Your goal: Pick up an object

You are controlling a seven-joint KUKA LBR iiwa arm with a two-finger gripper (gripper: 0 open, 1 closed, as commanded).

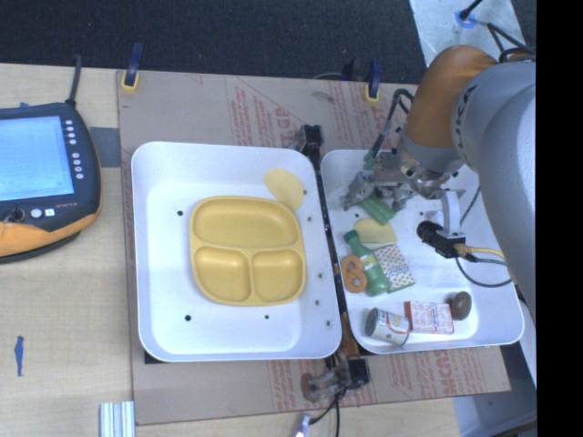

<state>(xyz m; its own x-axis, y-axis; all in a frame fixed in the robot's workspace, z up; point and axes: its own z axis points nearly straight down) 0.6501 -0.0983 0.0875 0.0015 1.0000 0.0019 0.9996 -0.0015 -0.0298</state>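
Note:
My gripper (pixel 381 192) hangs low over the far part of the right bin (pixel 492 335), under the orange-banded wrist. A green object (pixel 376 211) lies just beneath and in front of it; I cannot see whether they touch. Close by lie a pale yellow piece (pixel 375 232), a pretzel (pixel 352 273), a green bottle-shaped toy (pixel 370 264) and a checkered packet (pixel 395 265). Along the bin's near edge lie a small can (pixel 387 326), a red and white packet (pixel 428 317) and a brown lump (pixel 461 305).
The left bin (pixel 159 253) holds a yellow divided plate (pixel 248 249) and a small yellow piece (pixel 285 188) by its far right corner. A tablet-like pendant (pixel 41 167) rests on the bench at the left. The arm's grey bulk covers the right bin's right side.

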